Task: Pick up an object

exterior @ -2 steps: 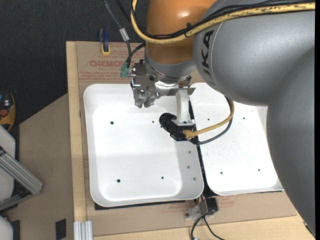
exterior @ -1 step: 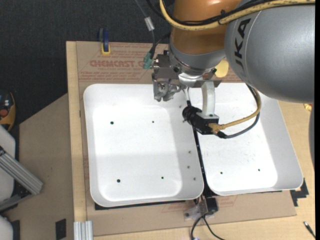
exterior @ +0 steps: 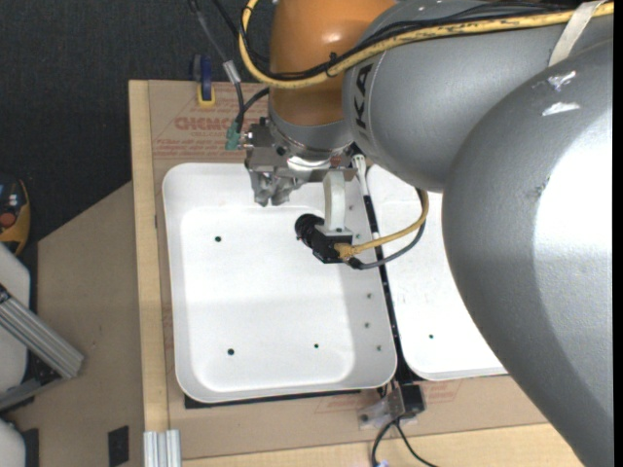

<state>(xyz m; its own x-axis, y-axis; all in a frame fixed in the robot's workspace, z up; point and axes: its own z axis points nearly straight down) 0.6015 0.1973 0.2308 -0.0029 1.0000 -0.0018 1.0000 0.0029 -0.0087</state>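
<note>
My gripper (exterior: 271, 189) hangs below the orange wrist band (exterior: 316, 42), over the far edge of the left bin (exterior: 204, 290), close to its back wall. It is grey and seen from above, and its tip stands just over the white floor. A black cable fitting (exterior: 313, 233) with a yellow cable hangs off the wrist to the gripper's right, over the bin's right half. The bin floor near the gripper shows small dark dots.
The right bin (exterior: 443, 348) lies beside the left one and is mostly hidden under the grey arm. Both bins rest on a brown board (exterior: 156, 144). A blue and yellow clamp (exterior: 204, 78) sits at the board's far edge. Metal framing (exterior: 39, 339) lies to the left.
</note>
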